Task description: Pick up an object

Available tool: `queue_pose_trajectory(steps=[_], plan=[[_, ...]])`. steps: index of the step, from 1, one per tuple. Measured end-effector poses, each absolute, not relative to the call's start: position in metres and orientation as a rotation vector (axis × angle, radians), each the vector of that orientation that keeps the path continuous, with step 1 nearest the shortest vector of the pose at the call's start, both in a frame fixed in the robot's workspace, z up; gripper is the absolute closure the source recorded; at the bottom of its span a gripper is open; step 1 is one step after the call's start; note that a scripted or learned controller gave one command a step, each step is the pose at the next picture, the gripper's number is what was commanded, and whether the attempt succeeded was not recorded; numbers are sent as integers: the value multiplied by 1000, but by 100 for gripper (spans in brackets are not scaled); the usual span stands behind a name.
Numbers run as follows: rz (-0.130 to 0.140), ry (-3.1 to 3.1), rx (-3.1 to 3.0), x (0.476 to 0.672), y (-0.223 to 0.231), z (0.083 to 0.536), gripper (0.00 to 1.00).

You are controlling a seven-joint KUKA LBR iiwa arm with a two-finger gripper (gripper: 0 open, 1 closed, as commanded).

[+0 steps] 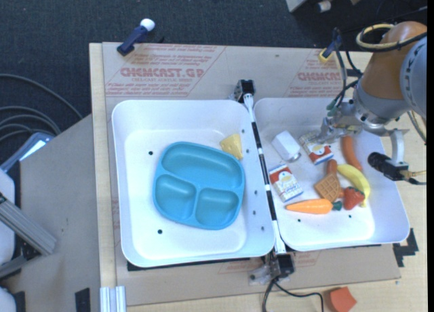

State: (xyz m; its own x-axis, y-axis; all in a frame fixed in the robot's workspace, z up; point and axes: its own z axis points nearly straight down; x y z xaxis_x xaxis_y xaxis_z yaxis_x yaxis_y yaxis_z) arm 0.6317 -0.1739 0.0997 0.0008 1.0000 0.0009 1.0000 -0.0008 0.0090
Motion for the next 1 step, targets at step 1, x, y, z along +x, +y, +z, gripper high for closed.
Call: queue_pose_trajectory(steps=[1], plan=[[11, 2217, 2219, 632, -174, 99, 0]])
